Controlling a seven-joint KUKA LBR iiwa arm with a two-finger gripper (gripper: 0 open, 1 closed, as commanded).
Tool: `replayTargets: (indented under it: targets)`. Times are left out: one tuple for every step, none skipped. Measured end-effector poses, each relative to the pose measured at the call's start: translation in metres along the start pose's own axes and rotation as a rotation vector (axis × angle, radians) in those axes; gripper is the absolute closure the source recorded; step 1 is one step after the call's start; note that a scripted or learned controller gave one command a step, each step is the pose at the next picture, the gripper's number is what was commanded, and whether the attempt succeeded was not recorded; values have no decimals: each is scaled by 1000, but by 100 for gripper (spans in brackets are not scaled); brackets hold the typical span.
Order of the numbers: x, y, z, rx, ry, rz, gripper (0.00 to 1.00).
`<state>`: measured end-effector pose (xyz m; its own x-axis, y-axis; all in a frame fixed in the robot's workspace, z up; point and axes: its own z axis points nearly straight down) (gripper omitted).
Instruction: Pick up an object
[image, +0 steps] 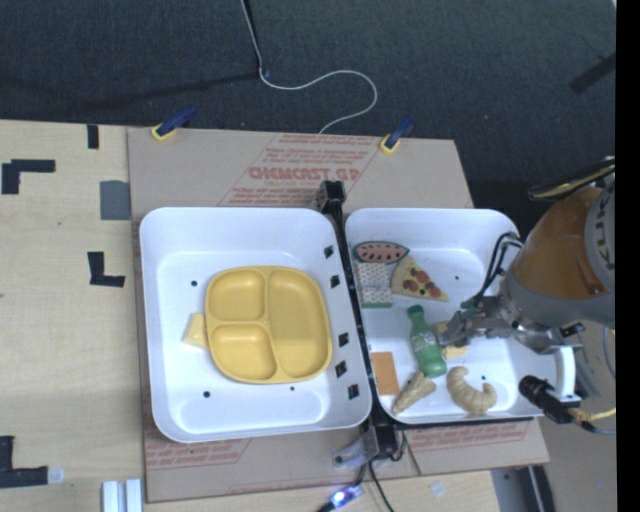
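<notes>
The gripper (462, 328) sits low in the right bin (470, 222), just beside the green bottle (424, 343) lying near that bin's middle; nothing is lifted, so the pick is not yet done. Its finger state I cannot tell; the croissant (471, 391) rests by the bin's front edge, untouched.

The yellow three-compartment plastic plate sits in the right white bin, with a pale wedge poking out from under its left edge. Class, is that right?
Not quite. The camera view shows the yellow three-compartment plastic plate in the left white bin, not the right one. The rest holds: a pale wedge pokes out from under its left edge.
</notes>
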<state>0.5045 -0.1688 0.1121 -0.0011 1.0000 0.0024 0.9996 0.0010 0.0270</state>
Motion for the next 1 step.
replayTargets:
  targets:
    - [6, 0, -61, 24, -3, -1, 100]
